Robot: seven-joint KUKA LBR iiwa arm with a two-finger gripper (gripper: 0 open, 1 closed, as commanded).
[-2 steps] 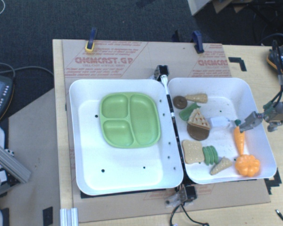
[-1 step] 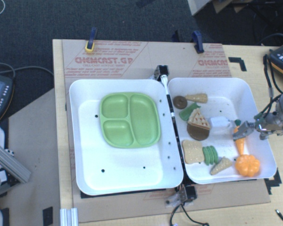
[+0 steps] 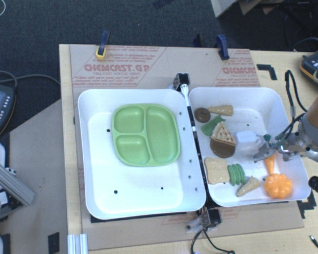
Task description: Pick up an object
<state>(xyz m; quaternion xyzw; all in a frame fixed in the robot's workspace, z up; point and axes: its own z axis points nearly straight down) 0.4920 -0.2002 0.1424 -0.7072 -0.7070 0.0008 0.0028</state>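
Note:
My gripper [image 3: 272, 149] hangs low over the right part of the right bin [image 3: 278, 100], reaching in from the right edge. Directly under it lies an orange carrot [image 3: 270, 165], whose top end is hidden by the gripper. A round orange fruit [image 3: 278, 186] sits just in front of the carrot. A white block [image 3: 247, 138] lies just left of the gripper. I cannot tell whether anything is between the gripper's tips.
The right bin also holds a cake slice [image 3: 223, 133] on a brown disc [image 3: 223, 149], a toast slice [image 3: 217, 170], a green ridged piece [image 3: 236, 173], a tan wedge [image 3: 248, 186], a brown cookie [image 3: 202, 115] and a cone [image 3: 221, 110]. A green divided plate [image 3: 147, 135] lies in the left bin [image 3: 95, 157].

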